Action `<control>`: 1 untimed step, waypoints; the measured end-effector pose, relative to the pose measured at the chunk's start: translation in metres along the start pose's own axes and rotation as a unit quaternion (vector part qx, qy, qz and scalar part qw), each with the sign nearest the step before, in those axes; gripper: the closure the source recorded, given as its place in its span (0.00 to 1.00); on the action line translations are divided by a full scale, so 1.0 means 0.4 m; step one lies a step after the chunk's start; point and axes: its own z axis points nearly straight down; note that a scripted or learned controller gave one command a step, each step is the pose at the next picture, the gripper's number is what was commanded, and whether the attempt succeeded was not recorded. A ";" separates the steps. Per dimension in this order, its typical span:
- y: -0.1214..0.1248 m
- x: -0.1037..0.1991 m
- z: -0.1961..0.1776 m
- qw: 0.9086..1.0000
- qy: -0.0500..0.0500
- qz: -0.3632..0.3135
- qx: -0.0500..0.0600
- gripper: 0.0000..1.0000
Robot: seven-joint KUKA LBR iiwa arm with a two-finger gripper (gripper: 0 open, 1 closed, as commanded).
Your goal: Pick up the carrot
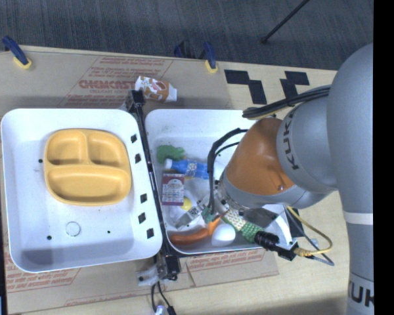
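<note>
The carrot point(196, 235) lies in the near part of the right bin point(184, 120), close to the front wall, its length running left to right with the right end tipped up toward the wrist.

Going from the left: the left bin point(13, 189) holds a yellow divided tray point(87, 165) set toward its far half, well apart from the work. Beyond the rim between the bins, a small packet point(155, 88) sits on the cardboard. In the right bin a green toy point(171, 153) lies farthest, a blue piece point(190, 169) just nearer, then a pink-printed card point(173, 190), and a white rounded piece point(224, 233) just right of the carrot.

The gripper point(207, 212) hangs over the carrot's right end, likely because the clutter crowds its left side. The orange band and wrist cover it, so whether it is released or clenched I cannot tell, nor whether it touches the carrot.
</note>
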 end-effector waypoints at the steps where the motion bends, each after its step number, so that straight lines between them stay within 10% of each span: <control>1: 0.000 0.000 0.000 1.000 0.000 0.000 0.000 0.00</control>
